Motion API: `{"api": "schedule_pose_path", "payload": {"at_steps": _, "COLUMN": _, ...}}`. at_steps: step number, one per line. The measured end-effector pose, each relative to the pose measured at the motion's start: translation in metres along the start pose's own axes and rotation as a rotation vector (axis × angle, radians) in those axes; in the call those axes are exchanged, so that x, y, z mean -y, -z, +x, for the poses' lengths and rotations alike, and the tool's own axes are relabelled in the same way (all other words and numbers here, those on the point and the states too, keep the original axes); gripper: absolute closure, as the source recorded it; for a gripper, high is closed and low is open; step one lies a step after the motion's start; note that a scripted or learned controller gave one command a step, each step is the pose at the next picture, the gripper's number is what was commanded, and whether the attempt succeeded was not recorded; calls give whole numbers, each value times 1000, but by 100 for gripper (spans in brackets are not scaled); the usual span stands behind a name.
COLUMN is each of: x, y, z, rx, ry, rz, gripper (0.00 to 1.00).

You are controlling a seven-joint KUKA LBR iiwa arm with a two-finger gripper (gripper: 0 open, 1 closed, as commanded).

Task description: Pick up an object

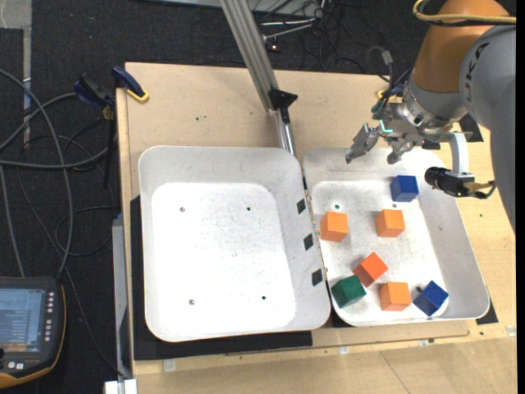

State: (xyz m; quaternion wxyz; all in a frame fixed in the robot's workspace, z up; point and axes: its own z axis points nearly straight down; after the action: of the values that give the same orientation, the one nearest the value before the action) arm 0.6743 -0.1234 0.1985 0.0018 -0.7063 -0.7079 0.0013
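Arm point(459, 48) enters from the right, grey with its orange band uppermost, wrist angled down toward the far rim of the right bin point(459, 228). End effector point(381, 144) hangs over that bin's far edge, fingers spread apart and open, nothing between them. Seven blocks lie in the right bin, all loose on its floor. Nearest the end effector: a blue cube point(404, 188), just below and to the right of the fingers, apart from them. Mid-bin, two orange cubes side by side with a gap, left one point(334, 226) and right one point(390, 222). Toward the near end, a tilted orange cube point(372, 267), a green cube point(349, 290) close beside it at the near-left corner, another orange cube point(394, 295), and a second blue cube point(431, 297) just beside that one, near the rim. Left bin point(156, 220) sits edge to edge with the right, floor speckled. Both bins rest on the pale wooden tabletop point(205, 105). A metal pole point(254, 52) runs slantwise from the top of the view down to the join between the bins. Cables point(57, 138) trail over the dark floor to the left; a handheld pendant point(29, 327) with a lit screen sits at lower left
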Motion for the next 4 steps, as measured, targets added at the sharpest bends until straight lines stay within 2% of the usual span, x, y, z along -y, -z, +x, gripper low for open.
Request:
{"api": "schedule_pose_path", "payload": {"at_steps": 1, "x": -1, "y": 3, "z": 0, "rx": 2, "ry": 2, "rz": -4, "gripper": 0}}
{"api": "schedule_pose_path", "payload": {"at_steps": 3, "x": 5, "y": -106, "z": -3, "rx": 1, "ry": -2, "rz": 0, "gripper": 0}}
{"api": "schedule_pose_path", "payload": {"at_steps": 4, "x": 4, "y": -92, "z": -3, "rx": 2, "ry": -2, "rz": -8, "gripper": 100}}
